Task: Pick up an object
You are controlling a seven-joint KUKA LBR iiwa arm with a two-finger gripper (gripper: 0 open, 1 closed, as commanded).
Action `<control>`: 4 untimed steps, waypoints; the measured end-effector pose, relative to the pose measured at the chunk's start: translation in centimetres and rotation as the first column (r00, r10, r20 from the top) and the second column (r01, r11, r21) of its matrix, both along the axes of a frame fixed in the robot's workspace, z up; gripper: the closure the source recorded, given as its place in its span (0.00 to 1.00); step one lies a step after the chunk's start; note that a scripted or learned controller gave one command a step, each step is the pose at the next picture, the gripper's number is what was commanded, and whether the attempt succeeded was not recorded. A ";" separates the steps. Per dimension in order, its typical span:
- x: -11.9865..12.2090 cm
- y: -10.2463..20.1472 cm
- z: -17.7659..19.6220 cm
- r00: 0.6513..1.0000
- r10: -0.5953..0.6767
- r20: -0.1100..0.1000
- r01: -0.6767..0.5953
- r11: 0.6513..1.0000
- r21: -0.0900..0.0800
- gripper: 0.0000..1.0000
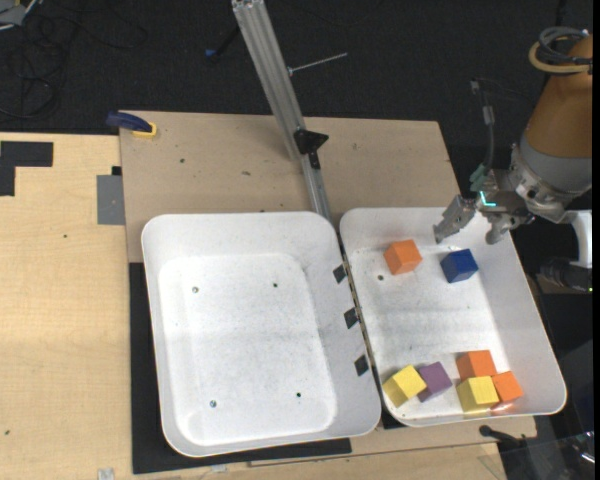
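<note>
**Nothing picked up yet: end effector hangs spread over the right bin's far edge**

You have no object in hand. Every block lies loose in the right bin (540, 313): an orange block (403, 257) and a blue block (459, 265) near the far side, well apart from a cluster at the near corner made up of a yellow block (405, 383), a purple block (435, 378), a second yellow block (476, 393) and two more orange ones beside it. The left bin (155, 243) sits alongside.

The whole grasp is left to do, as I judge it: descend, close, lift.

Your arm (558, 128) reaches in from the right, wrist tilted down. The end effector (474, 221) is released, fingers spread with nothing between them, just beyond the blue block, the nearest candidate.
</note>
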State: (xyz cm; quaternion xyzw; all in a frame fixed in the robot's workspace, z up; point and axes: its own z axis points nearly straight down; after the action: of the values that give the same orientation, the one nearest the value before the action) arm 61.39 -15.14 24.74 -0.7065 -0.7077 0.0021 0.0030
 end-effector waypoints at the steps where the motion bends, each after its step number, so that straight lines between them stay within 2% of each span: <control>1: 0.1 0.0 0.2 1.000 0.001 0.004 -0.001 1.000 -0.001 0.00; 3: -0.1 0.2 -8.5 1.000 -0.002 -0.001 0.002 1.000 0.000 0.00; 4: -0.8 -0.6 -13.8 1.000 -0.003 -0.002 0.003 1.000 0.000 0.00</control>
State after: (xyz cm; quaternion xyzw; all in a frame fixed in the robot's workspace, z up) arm 60.59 -15.75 10.93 -0.7076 -0.7066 0.0028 0.0038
